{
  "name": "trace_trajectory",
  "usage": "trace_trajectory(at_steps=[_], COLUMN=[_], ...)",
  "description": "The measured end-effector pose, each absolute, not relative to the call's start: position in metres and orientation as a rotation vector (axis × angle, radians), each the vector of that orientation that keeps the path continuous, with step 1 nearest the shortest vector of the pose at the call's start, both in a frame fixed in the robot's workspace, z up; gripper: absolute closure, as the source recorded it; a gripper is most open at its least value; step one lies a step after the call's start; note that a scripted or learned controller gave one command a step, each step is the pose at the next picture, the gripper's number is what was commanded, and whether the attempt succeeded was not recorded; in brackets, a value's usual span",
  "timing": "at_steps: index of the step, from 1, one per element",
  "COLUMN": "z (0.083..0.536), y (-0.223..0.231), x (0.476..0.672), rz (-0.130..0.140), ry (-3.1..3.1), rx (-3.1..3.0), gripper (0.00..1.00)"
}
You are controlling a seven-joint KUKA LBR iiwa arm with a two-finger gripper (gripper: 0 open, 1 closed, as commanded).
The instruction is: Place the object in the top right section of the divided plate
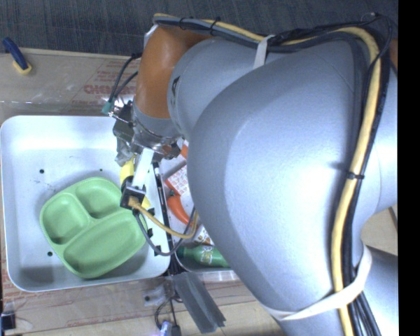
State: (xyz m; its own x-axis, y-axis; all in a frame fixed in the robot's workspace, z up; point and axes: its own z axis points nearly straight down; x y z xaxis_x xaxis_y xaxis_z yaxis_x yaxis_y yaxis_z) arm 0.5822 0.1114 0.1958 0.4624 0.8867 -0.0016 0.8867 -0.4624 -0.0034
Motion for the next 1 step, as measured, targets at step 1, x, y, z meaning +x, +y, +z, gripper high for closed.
trace_trajectory(at_steps=[1], z=[0.1906], y=[0.0396], x=[0.5550], rz=[0.009], ry=[-1.543], rx=[-2.732], gripper=[1.00])
